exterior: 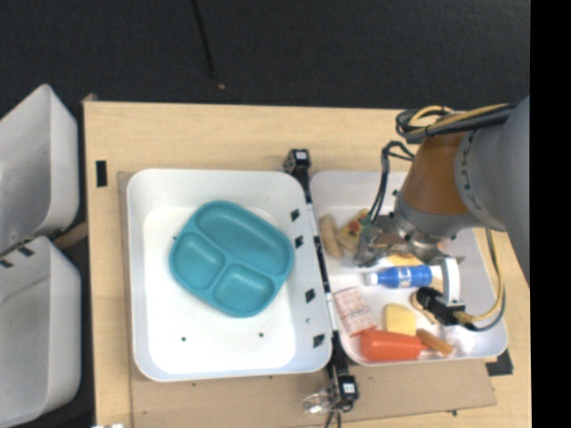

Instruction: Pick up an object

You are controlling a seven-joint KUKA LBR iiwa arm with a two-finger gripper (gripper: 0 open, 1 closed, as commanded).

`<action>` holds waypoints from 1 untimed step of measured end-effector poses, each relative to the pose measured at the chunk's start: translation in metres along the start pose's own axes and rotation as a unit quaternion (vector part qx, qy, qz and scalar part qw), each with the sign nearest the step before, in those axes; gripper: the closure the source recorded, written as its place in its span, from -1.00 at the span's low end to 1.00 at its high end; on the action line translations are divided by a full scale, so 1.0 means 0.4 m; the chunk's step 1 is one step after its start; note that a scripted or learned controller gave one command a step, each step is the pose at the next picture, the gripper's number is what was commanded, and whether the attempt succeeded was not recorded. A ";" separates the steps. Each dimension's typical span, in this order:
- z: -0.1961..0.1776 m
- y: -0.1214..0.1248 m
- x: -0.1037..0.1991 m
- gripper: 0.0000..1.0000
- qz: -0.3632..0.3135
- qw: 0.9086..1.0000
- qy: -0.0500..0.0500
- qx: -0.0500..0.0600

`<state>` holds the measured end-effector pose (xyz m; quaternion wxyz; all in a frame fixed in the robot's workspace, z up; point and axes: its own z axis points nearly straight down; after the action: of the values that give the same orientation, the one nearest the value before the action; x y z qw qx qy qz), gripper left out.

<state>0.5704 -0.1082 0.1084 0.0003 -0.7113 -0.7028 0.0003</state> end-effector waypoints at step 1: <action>-0.148 -0.015 -0.005 1.00 -0.002 1.000 -0.001 -0.002</action>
<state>0.5642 -0.1102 0.1675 -0.0018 -0.7100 -0.7042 -0.0009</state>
